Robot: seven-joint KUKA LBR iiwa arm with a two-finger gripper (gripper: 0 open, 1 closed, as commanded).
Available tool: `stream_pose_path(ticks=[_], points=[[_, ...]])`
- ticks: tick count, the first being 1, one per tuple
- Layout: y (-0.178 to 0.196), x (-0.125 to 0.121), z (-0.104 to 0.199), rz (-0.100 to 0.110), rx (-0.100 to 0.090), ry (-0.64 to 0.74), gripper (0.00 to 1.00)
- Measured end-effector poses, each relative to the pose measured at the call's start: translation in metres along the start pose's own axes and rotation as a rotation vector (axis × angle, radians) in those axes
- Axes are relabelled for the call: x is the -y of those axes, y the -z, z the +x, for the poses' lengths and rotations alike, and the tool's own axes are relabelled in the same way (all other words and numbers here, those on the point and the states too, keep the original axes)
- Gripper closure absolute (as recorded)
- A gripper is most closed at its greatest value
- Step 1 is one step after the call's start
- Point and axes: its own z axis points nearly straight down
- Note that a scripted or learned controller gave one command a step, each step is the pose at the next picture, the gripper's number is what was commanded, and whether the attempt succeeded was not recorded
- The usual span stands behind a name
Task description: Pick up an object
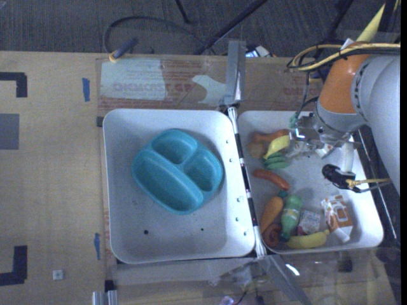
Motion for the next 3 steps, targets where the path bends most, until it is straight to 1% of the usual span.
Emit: stream_pose_path(ticks=[1,2,3], points=[[-0.003,-0.003,0.009,-0.012,-0.008,0.009,0.0],[-0.007,0.115,-0.001,-0.018,-0.008,0.094,0.0],[0.004,0.113,-0.001,-0.023,-0.007,0.091,1.0]])
